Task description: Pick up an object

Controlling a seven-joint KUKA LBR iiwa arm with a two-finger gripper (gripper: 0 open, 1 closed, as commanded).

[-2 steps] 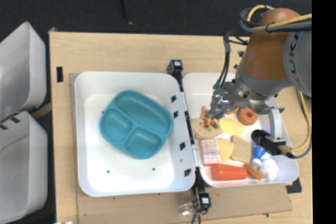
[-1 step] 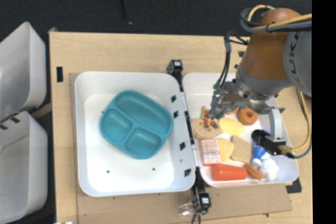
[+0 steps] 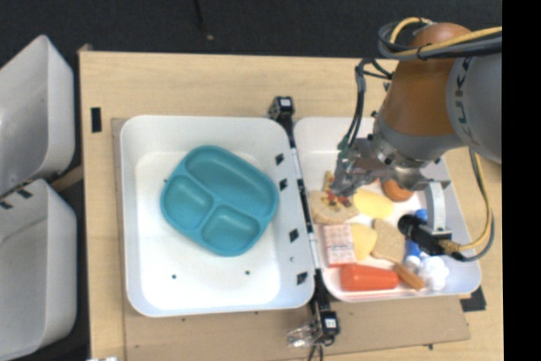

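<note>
Plainly, little writing can be read here: the grey arm bears dark letters on its side, of which "UK" shows before the rest runs out of sight, and a small pink-and-white packet in the right bin carries print too fine to make out.

The left bin holds one thing, a teal plate divided into three compartments, lying flat near the bin's middle and turned at a slant.

The right bin is crowded. A round beige biscuit with coloured specks on top lies near the bin's left wall, with the packet just below it. Beside the biscuit is a pale yellow piece, and a tan slice lies below that. A red-orange block lies along the near wall, and a small orange ball sits partly under the arm.

The gripper hangs over the upper edge of the biscuit (whether they touch cannot be told). Whether the gripper is open or closed cannot be told either, and nothing can be seen held in it.
</note>
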